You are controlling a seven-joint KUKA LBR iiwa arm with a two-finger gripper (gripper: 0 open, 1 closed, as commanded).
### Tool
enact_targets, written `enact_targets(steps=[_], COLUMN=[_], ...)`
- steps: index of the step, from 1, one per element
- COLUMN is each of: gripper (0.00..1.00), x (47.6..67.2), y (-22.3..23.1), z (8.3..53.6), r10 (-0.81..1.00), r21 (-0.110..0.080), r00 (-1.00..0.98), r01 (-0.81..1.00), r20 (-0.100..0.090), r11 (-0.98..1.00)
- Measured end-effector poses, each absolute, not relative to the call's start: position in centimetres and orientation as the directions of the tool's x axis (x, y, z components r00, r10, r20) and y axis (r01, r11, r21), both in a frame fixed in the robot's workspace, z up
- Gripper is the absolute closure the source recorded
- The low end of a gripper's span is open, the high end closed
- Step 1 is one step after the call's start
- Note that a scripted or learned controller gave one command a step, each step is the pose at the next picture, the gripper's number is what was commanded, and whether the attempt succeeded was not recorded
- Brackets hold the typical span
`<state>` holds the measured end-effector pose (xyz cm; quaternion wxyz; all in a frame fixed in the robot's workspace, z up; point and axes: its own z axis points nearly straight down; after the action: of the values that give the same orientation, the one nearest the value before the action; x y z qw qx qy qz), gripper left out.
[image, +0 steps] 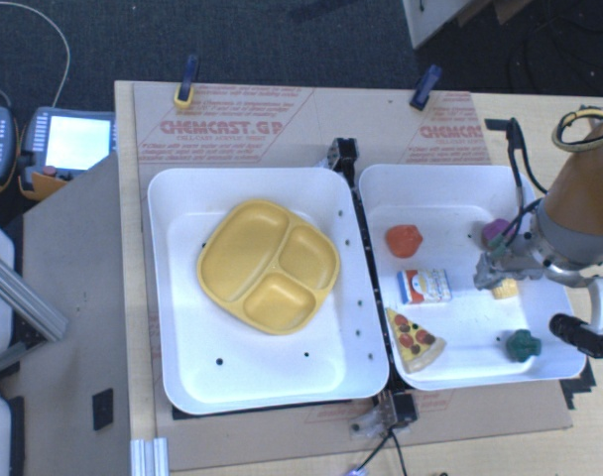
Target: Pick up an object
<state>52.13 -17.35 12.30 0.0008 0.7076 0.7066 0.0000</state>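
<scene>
Gripper (498, 271) low in right white bin (450, 188), directly over a small yellow object (504, 289); grip state cannot be told. Purple item (496, 231) just behind it. Red lump (404, 239), small carton (423, 286), pizza slice toy (417, 338), green object (523, 344) lie apart.

Bench (282, 117) under brown board printed with red lettering, two clamps (186, 80) on its far edge. Directly on it, side by side and touching: left bin (182, 365) and right bin (460, 186), both shallow, white.
</scene>
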Motion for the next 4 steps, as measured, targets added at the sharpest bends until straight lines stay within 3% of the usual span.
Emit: enact_targets(steps=[2,3,4], gripper=[1.00,1.00,1.00], x=[51.5,51.7,53.8], y=[-17.6,-17.6,-11.8], z=[24.5,28.3,28.0], r10=[1.000,1.000,1.000], r21=[0.008,0.007,0.003], r00=[-0.001,-0.002,-0.007], r01=[1.000,1.000,1.000], r20=[-0.004,-0.003,0.000], r11=[0.001,0.002,0.007])
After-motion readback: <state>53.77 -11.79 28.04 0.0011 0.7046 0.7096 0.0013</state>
